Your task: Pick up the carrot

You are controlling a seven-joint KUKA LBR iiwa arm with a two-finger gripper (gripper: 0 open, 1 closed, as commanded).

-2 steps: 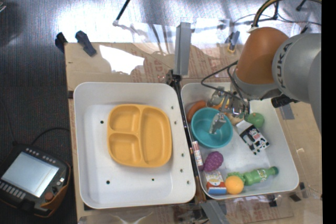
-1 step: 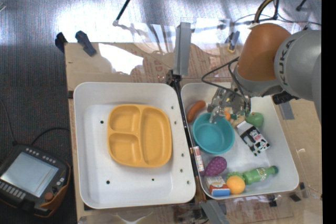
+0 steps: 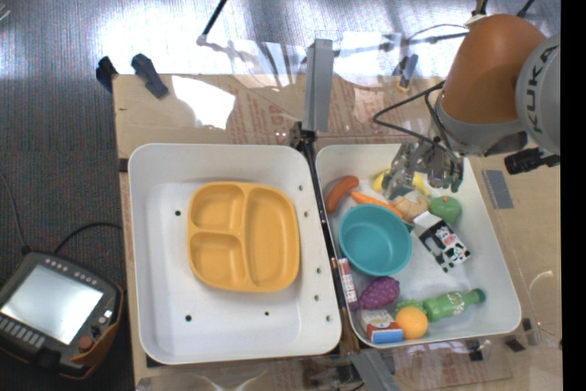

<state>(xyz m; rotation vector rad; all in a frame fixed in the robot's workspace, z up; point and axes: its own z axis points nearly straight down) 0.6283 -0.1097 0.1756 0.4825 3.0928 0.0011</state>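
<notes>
Reaching in from the right, the grey arm is seen above the far part of the right bin, with its gripper hung low over the toys there. The metal fingers are spread somewhat apart, and nothing is seen between them. The carrot, a thin orange stick, lies just below and to the left of the jaws, on the bin floor, its near end resting against the rim of the teal bowl. Whether the jaws touch the carrot cannot be told. A brown sausage is placed further left of the jaws, beside the carrot's far end. A yellow piece is partly covered by the jaws, and a green pear sits just to their right and slightly nearer the camera. A small milk carton with cow spots is found below the pear, well clear of the jaws. Along the near wall, far from the jaws, a purple bunch of grapes, an orange and a green bottle are gathered. In the left bin, well apart from the jaws, a yellow divided plate lies flat.
</notes>
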